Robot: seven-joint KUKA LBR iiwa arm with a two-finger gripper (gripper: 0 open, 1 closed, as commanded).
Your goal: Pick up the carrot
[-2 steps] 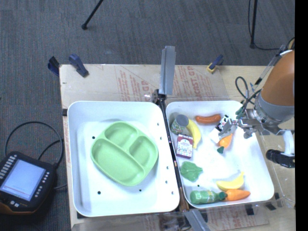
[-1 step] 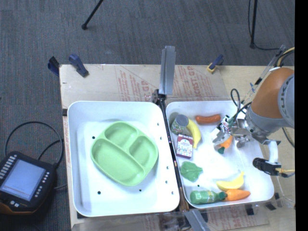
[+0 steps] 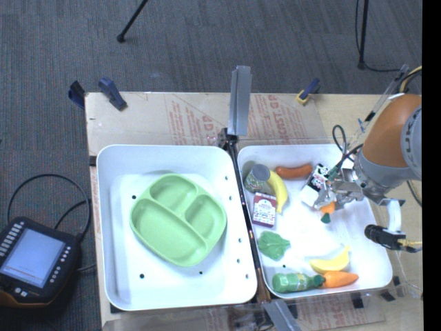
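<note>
Two shallow white bins sit side by side on the tabletop (image 3: 172, 116). The left bin (image 3: 110, 185) holds a single pale green divided plate (image 3: 178, 218), lying flat near its middle with its three compartments bare.

The right bin (image 3: 375, 271) holds the clutter. Along its left wall, from back to front, are a small jar (image 3: 258, 177), a yellow banana (image 3: 279, 190) curving beside it, a red packet (image 3: 264, 209) and a green leafy piece (image 3: 274, 245). An orange-red sausage-shaped piece (image 3: 294, 172) lies near the back wall. At the front edge a green bottle (image 3: 295, 281) lies on its side, with a yellow wedge (image 3: 331, 261) just behind and a larger orange piece (image 3: 338, 278) touching the bottle's cap end.

The hand (image 3: 329, 200) is down in the right bin's back right part, next to a small white box (image 3: 315, 186). A small carrot (image 3: 327, 210), orange with a green end, sits between its fingers, which appear to close narrowly on it, though the view there is cluttered.
</note>
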